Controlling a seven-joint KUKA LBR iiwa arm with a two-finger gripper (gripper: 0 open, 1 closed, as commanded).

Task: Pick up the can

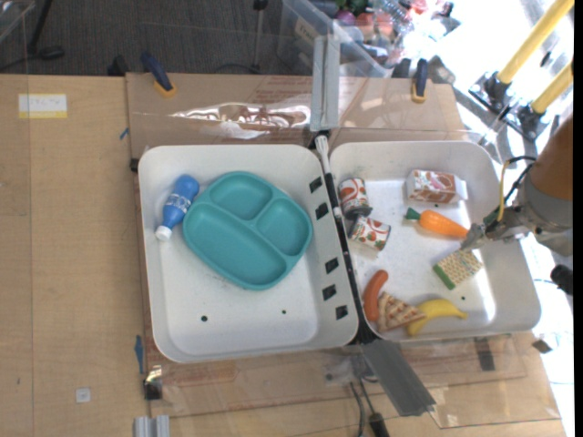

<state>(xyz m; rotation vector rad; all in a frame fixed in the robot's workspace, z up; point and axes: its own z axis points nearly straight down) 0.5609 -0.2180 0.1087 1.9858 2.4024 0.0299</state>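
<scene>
Can (352, 195) lies on its side at the left end of the right bin (510, 312), well left of the gripper (477, 233), and we can't tell its jaw state here.

Teal divided plate (248, 228) and blue bottle (177, 204) in left bin (173, 330), carrot (437, 224), banana (437, 313), pizza slice (397, 311), hot dog (373, 290), carton (434, 187) in right bin (510, 312)
</scene>
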